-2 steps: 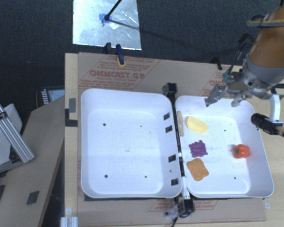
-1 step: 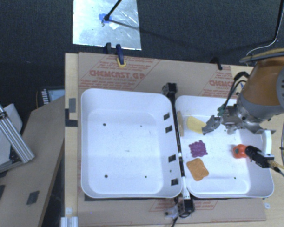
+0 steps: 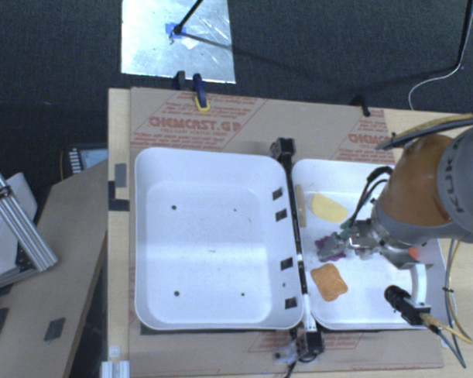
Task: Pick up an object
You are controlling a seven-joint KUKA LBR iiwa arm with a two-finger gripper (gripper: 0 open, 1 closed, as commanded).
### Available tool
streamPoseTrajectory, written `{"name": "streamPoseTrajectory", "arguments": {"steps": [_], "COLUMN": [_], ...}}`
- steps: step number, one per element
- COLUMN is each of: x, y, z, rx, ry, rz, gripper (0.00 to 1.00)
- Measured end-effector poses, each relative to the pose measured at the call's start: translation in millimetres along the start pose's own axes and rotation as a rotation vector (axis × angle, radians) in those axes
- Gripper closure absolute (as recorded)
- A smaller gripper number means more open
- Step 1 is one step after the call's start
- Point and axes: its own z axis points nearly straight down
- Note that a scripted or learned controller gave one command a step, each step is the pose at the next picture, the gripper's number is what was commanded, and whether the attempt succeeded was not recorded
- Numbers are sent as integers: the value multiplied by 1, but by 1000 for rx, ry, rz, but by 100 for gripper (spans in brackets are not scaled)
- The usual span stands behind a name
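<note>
Nearest the camera, an orange-brown flattish piece (image 3: 329, 281) is seen lying in the right bin (image 3: 364, 317), close to the divider between the bins. Its long axis runs roughly from the near edge toward the far edge, slightly tilted; no clear front end can be made out.

Just beyond it, the pincer (image 3: 337, 247) is lowered into the right bin over a small purple-pink object (image 3: 326, 246). The object is seen at the fingertips, but whether it is gripped or merely touched cannot be told; the finger opening is not resolved at this size. The purple object's shape is too small and blurred for an axis to be given.

Further back, a pale yellow piece (image 3: 329, 207) lies well apart from the pincer, long axis running left to right, slightly slanted.

The left bin (image 3: 211, 238) is seen beside, on the desk (image 3: 247, 119).

Judgement: the step in hand is likely the grasp on the purple object. To be done well, the fingers should be centred on it, closed fully before any lift, and the lift kept vertical so the orange piece and the bin divider are not clipped.
</note>
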Motion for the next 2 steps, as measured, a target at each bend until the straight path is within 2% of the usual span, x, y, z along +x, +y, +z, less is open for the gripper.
{"name": "streamPoseTrajectory", "arguments": {"steps": [1, 2], "x": [59, 50], "y": [-36, 3], "z": [-66, -64], "rx": [-8, -10], "ry": [-1, -3], "rz": [-7, -3], "gripper": [0, 0]}}
